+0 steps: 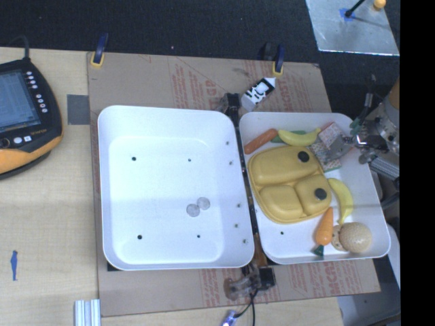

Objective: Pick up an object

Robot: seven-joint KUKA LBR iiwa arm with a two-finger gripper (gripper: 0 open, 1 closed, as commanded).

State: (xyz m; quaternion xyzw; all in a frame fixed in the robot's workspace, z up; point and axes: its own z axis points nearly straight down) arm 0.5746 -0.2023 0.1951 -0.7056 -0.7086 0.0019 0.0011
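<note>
The right bin (377, 202) holds a large yellow two-lobed toy (289, 182) with black dots, lying across its middle. An orange carrot (260, 140) and a yellow banana (298, 137) lie along the far wall. A second banana (342, 197), a second carrot (324, 227) and a tan ball (353, 237) sit at the near right. A grey and pink block (330, 143) rests in the far right corner. My gripper (361, 141) hangs over the right rim, just right of that block, with nothing visibly held.
The left bin (115, 182) has two small grey discs (198, 207) on its floor. A teach pendant (24, 114) lies at the far left of the bench. Clamps (278, 58) hold the cardboard at the back, and a black-and-white tag (258, 92) lies behind the bins.
</note>
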